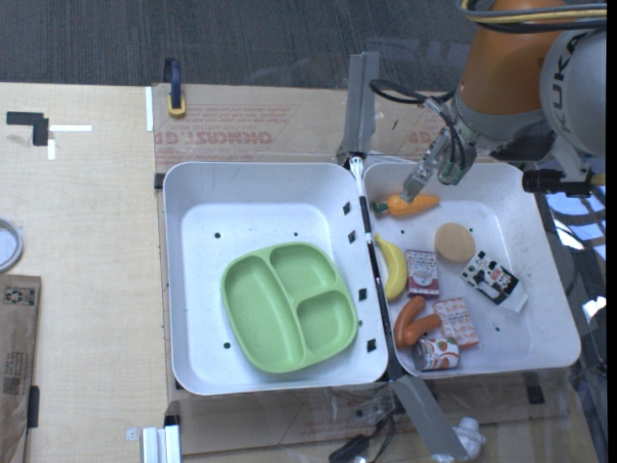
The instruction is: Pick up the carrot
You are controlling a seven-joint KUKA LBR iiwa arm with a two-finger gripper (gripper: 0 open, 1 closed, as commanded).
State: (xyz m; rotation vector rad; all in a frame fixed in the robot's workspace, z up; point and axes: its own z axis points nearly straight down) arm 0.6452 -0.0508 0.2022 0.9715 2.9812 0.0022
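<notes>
The carrot [413, 204] lies at the far end of the right bin [540, 258], long axis roughly left-right, leafy end leftward. The hand [424, 183] sits just above its middle; whether it is gripping, I cannot tell.

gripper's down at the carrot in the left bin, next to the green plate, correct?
Wrong bin. The camera view shows the gripper at the carrot in the right bin. The green plate sits alone in the left bin.
</notes>
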